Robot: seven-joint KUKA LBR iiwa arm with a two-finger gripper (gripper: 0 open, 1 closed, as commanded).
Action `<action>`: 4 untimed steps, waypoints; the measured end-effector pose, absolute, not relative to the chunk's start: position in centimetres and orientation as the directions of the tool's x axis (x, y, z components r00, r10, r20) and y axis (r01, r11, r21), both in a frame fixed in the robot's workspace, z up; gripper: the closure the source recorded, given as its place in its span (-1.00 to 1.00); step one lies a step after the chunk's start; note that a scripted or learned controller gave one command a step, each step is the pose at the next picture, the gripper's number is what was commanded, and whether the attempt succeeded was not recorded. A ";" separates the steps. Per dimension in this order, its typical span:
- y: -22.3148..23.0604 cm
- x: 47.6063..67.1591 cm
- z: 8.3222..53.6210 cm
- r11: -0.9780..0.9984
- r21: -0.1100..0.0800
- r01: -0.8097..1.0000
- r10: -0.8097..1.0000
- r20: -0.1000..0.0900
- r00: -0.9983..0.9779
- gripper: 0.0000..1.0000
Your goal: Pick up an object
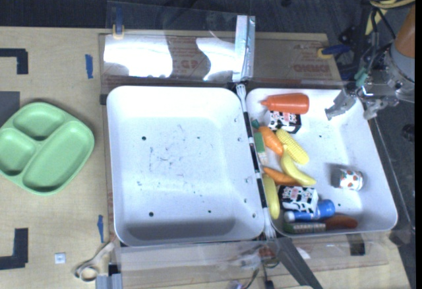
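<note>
your gripper (353, 101) hangs open and empty over the right bin (376, 169); go for the lone white ball (350, 179), clear of the pile.

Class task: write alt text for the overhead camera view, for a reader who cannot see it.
A gripper hovers over the far right corner of the right bin, whose toys, including a corn cob and a banana, crowd its left side. A green divided plate sits left of the left bin.

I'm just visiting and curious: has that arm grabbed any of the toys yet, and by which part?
Nothing is held. The tool hangs over the right bin's far corner with nothing between its fingers, apart from the toys.
</note>
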State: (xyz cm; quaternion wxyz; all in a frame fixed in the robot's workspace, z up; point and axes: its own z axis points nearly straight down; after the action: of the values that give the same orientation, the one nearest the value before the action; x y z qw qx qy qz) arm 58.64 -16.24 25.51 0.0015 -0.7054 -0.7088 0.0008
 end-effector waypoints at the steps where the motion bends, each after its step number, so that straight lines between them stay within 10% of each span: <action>1: -11.4 54.8 13.9 0.010 -0.003 1.000 1.000 0.001 -0.010 -1.00; 3: -11.3 55.3 8.6 0.017 0.005 1.000 1.000 0.001 -0.017 -1.00; 4: -11.3 55.5 9.5 0.018 0.007 1.000 1.000 0.002 -0.018 1.00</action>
State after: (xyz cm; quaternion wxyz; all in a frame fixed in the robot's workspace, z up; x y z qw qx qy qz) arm 55.52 -11.32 9.47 -0.0018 -0.7006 -0.7135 -0.0029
